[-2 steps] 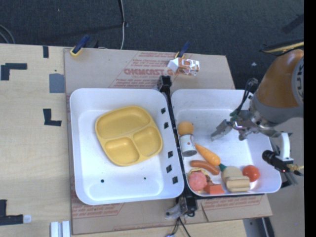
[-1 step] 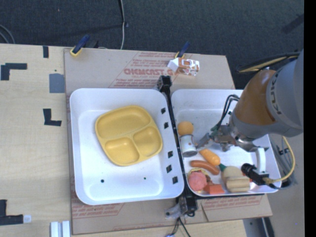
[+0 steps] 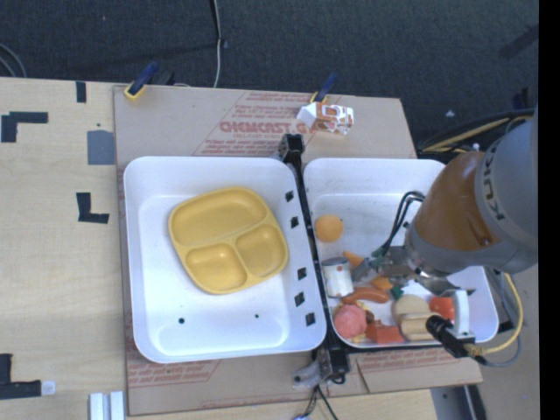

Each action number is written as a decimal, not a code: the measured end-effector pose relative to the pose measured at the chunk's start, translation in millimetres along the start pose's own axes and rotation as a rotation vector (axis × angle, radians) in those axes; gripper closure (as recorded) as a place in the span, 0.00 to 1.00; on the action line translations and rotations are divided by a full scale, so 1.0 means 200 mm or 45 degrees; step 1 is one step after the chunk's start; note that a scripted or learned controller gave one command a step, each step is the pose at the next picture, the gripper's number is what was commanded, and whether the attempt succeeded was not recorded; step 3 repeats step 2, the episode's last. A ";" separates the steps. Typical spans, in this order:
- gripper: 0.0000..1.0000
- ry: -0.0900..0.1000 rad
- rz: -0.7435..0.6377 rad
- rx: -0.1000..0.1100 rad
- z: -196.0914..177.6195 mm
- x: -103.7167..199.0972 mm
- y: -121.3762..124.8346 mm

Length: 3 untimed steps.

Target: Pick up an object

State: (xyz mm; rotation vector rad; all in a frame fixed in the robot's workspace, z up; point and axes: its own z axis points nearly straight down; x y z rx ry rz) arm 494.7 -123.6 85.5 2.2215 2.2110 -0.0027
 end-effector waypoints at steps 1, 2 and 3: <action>1.00 0.011 -0.006 0.004 -0.05 0.02 0.01; 1.00 0.009 -0.015 -0.005 -0.52 0.23 0.19; 1.00 0.009 -0.015 -0.005 -0.52 0.23 0.19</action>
